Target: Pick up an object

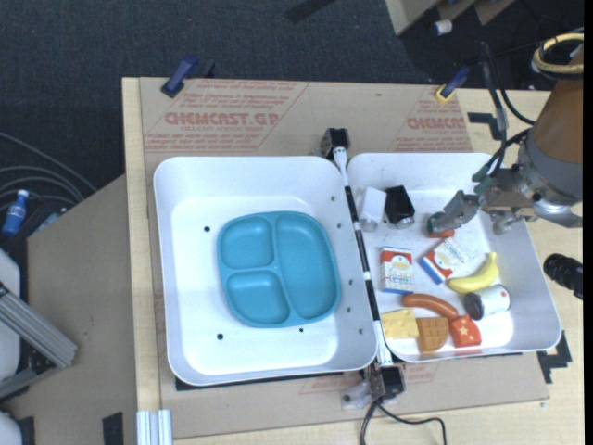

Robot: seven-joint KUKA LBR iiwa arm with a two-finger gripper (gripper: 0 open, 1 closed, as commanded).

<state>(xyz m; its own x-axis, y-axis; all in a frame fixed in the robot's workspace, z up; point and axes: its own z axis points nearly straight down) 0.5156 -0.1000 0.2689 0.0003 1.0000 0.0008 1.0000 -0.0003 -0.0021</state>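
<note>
the gripper hangs over the far middle of the right bin, reaching in from the right on the grey arm with its orange band, and from where i stand i cannot tell whether it is released or clenched; nothing shows between its tips. just below it, toward the near side, lies a small white packet with red and blue print, and right of that a yellow banana curves along the bin floor. left of the gripper, near the bin's far left corner, sit a black block and a white block side by side. further toward me there is a little red and white carton, then a red sausage lying at a slant, with a white and dark cylinder just right of it. along the near edge rest a yellow cheese wedge, a brown waffle piece touching it, and a red piece beside that. the left bin holds a blue divided plate with three compartments, sitting around its middle. both bins rest on a brown board printed with red lettering, with blue clips at its far edge.
</note>
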